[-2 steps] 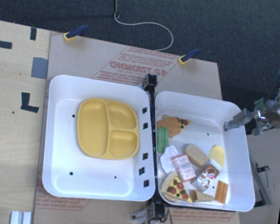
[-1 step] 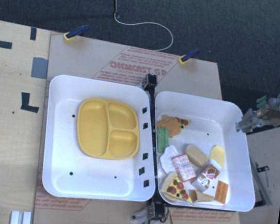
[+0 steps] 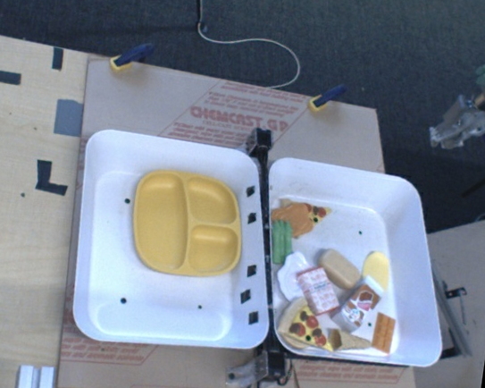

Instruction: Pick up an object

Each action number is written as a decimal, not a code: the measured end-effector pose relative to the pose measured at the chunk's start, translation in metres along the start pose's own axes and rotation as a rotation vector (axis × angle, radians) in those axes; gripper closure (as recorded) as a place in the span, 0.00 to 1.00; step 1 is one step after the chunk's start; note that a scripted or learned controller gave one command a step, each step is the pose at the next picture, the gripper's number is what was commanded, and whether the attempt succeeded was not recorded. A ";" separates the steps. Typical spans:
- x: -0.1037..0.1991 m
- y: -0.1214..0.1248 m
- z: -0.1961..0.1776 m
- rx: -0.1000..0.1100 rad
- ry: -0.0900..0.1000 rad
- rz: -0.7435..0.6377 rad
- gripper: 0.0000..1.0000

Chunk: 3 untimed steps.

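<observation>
Nothing has been picked up: the toy food items [image 3: 330,288], pizza slice [image 3: 307,327] among them, all lie in the right bin [image 3: 419,220], mostly toward its near edge, while the left bin [image 3: 100,212] carries a yellow divided plate [image 3: 187,223]. The gripper [image 3: 469,118] hangs beyond the counter's far right corner, well apart from both bins. Its state cannot be told at this range, and the whole approach and grasp remain to be done.

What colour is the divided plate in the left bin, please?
Yellow: the divided plate shows plainly in the camera view.

toy food items [image 3: 329,292] | mixed colours, jumbled pile | right bin [image 3: 419,224], lower-left half
</observation>
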<state>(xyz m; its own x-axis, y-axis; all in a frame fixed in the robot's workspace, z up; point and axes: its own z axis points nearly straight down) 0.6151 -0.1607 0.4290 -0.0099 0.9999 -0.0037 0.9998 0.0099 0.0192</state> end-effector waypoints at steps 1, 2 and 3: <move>0.069 0.013 -0.115 0.004 0.003 0.000 1.00; -0.024 0.008 -0.071 0.023 0.002 0.016 1.00; 0.013 -0.028 0.112 0.038 0.009 0.010 1.00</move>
<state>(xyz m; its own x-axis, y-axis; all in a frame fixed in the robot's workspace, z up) 0.5892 -0.1486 0.3160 -0.0001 1.0000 0.0049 0.9998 0.0002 -0.0192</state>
